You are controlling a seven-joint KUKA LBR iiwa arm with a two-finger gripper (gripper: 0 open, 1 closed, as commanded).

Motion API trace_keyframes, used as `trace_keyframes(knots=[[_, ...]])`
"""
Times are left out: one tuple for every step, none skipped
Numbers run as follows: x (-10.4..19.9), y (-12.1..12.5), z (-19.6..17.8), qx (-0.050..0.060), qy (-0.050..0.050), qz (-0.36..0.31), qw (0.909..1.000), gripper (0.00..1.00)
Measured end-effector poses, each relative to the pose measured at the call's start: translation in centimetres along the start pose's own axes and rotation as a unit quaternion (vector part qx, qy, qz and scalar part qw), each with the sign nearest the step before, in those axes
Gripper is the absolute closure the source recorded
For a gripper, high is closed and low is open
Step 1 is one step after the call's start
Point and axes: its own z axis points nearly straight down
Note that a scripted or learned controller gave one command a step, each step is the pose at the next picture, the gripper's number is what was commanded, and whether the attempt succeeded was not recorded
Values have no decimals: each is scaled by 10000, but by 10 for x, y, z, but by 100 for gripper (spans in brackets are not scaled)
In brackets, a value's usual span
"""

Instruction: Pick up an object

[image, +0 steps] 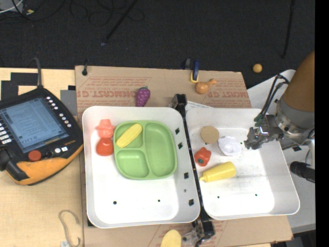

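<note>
Objects you could pick lie across both bins. In the right bin [277, 202] you have a tan disc [209, 134] near the top left, a white crumpled item [230, 146] just right of it, a red pepper-like toy [202, 156] by the divider, and a yellow bottle-shaped toy [218, 172] lying on its side below them.

In the left bin [133, 210] you will find a green divided plate [146, 151] with a corn cob [128, 135] resting in its upper left compartment. A pink and red toy [105, 138] stands just left of the plate.

Your gripper [252, 140] sits over the right bin's upper right area, just beside the white crumpled item; contact cannot be confirmed. I cannot tell how the claw is set, as it appears dark and indistinct. Nothing is seen held in it.

Outside the bins, note a purple grape toy [143, 96] and an orange pear-shaped toy [204, 86] on the cardboard [118, 84], and a control pendant [36, 133] at the left.
</note>
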Motion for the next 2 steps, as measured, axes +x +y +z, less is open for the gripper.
trace_keyframes(knots=[[58,26,3,5,11,-34,10000,100],[117,41,8,10,11,-34,10000,100]])
